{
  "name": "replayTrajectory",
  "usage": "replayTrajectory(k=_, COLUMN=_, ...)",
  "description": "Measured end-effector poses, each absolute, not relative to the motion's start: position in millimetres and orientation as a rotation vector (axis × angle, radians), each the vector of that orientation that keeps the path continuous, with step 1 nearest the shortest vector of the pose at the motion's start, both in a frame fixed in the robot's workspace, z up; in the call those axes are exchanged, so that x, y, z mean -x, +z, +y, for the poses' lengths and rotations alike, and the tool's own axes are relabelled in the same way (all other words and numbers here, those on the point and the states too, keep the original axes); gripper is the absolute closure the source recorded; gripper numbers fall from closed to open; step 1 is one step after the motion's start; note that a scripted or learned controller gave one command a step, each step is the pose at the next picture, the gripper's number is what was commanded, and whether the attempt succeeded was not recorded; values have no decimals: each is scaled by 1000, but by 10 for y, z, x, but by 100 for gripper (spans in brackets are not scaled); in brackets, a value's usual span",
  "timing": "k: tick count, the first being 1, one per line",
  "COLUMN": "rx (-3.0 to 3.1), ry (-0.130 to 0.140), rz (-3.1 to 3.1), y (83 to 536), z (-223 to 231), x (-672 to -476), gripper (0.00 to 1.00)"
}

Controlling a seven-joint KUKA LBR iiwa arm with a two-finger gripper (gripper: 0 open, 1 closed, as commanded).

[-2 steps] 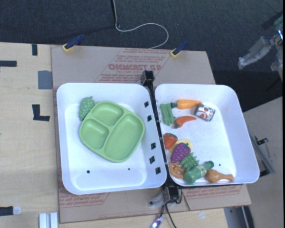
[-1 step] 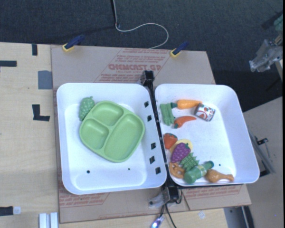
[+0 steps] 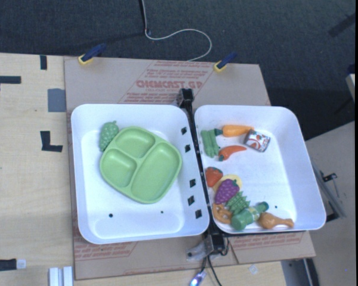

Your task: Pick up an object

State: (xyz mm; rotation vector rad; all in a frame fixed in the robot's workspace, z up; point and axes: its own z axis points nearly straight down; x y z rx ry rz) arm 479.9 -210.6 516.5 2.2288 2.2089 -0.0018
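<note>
Toys crowded in right bin (image 3: pixel 286 165), mostly along its left wall and near edge: carrot (image 3: pixel 235 130), small can (image 3: pixel 256 140), purple grapes (image 3: pixel 225 190), tan gourd (image 3: pixel 274 221). Left bin (image 3: pixel 86 177) holding green divided plate (image 3: pixel 140 165), with green grape cluster (image 3: pixel 108 134) touching its far-left rim.

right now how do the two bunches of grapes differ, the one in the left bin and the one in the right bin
The green grapes lie in the left bin, touching the upper-left edge of the green divided plate; the purple grapes lie in the right bin.
The green bunch has just the plate beside it; the purple bunch sits packed among other toy food near the bin's left wall.
Both are small toy bunches, similar in size.
</note>
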Motion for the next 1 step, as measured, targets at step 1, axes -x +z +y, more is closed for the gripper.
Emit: replayTrajectory(k=1, rx=-2226, ry=-6, rz=2221, y=4682, z=-2248, x=-4836, gripper=100)
